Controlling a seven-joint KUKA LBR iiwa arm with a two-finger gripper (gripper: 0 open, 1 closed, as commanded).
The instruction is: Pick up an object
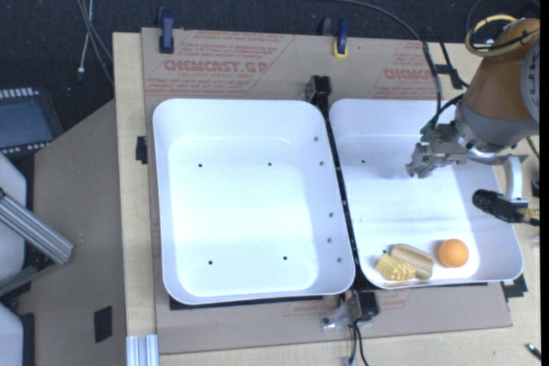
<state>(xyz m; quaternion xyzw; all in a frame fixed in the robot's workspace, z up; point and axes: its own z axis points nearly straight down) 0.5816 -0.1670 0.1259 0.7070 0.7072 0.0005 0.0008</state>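
Note:
Three small objects lie near the front edge of the right bin (377, 133): an orange ball (453, 253), a tan bread-roll-like piece (413, 255) and a yellow corn-like piece (395, 270) touching the roll. My gripper (425, 160) hangs over the upper right part of that bin, well behind the objects and apart from them. Nothing shows between its fingers. The arm's orange band (500, 81) rises to the right of it.
The left bin (171, 210) sits beside the right one, separated by a dark divider strip (336, 184). Blue clamps (166, 30) hold the board at the back. A black part (497, 203) juts over the right bin's right side. Cables trail behind the bench.

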